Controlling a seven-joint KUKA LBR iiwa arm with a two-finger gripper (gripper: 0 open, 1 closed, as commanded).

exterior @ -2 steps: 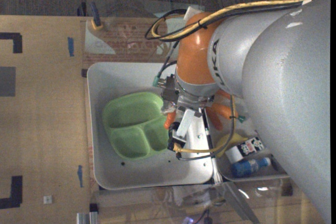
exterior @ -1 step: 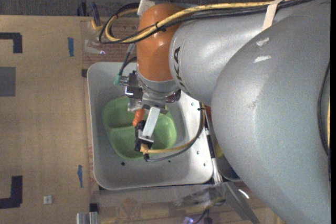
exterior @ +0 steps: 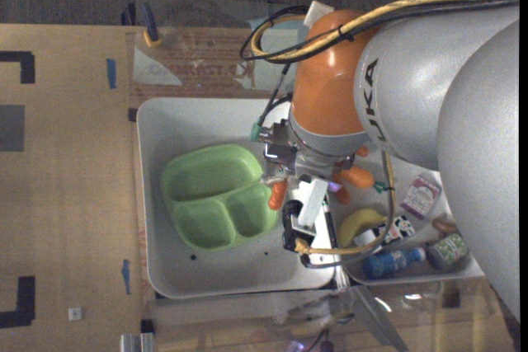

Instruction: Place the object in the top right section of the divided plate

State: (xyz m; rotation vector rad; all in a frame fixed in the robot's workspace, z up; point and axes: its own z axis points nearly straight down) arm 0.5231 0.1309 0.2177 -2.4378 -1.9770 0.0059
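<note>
The grey arm (exterior: 429,95) reaches in from the right of the green divided plate (exterior: 206,177). Its broad last link lies across the upper right of the view and bends at the orange band (exterior: 330,86), so that the wrist points steeply down toward the bench. The gripper (exterior: 278,176) hangs at the plate's right rim, close to where the ridge between the large upper section and the lower right section meets the edge. Directly below it a small orange object (exterior: 276,195) sits against that rim, touching or nearly touching the plate's outer edge and outside all three sections; the wrist hides its upper end. From this angle I cannot tell whether the gripper is spread or closed on the orange object, nor whether the piece is lifted or rests on the bin floor. The plate lies flat in the left white bin (exterior: 165,260), nearer that bin's right wall than its left. To the right of the plate, past the wrist, the second bin (exterior: 429,274) holds a carrot-like orange piece (exterior: 356,176), a yellow banana (exterior: 363,222), a blue bottle (exterior: 394,262) lying on its side, a small pink and white carton (exterior: 421,195) and a dark round can (exterior: 450,251), all well apart from the plate.
</note>
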